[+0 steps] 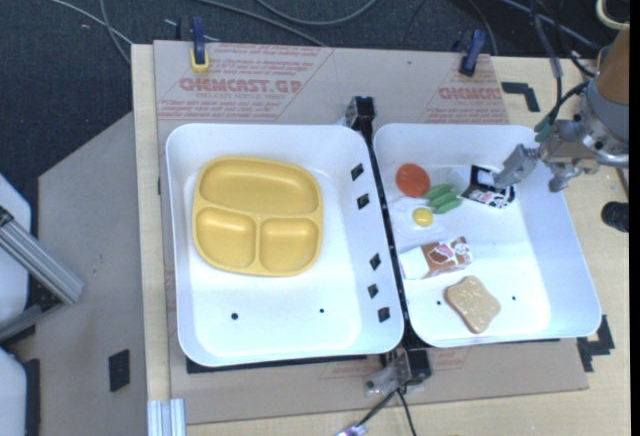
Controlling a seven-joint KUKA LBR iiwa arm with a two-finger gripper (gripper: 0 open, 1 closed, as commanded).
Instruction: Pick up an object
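The right bin (560, 254) holds several objects. Among them are a red round piece (412, 178), a green piece (443, 196), a small yellow piece (423, 217), a black, white and red packet (488, 188), a brown and white wrapper (445, 255) and a tan bread slice (472, 303). My gripper (537, 169) hangs over the bin's far right corner, just right of the black packet. It is open, with nothing between its fingers.
A yellow divided plate (258, 214) lies in the left bin (300, 324). A black divider with clips (378, 244) runs between the bins. Clamps (198, 42) and cables sit along the bench's far edge.
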